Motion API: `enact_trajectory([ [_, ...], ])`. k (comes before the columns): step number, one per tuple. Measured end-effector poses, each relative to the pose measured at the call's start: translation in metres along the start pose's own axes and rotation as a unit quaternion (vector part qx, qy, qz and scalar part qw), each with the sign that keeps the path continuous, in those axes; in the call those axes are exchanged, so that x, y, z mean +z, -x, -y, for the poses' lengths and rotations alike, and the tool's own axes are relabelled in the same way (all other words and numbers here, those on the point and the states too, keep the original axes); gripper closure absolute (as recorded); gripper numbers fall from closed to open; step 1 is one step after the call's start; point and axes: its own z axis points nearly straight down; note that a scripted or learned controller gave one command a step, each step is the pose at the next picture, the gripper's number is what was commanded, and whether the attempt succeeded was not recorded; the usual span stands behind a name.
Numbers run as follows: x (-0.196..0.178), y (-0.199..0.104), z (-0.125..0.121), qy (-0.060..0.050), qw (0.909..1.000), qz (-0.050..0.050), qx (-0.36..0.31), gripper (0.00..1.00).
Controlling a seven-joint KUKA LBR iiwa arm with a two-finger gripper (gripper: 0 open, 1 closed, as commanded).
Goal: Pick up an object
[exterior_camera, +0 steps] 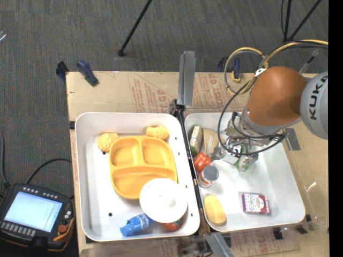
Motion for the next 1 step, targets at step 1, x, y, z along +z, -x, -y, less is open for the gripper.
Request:
enact_trajectory([
  [1, 0.0039, -0.0238, 0.0216, 0.004, 0.9788, 0.004, -0.205, 0.00],
])
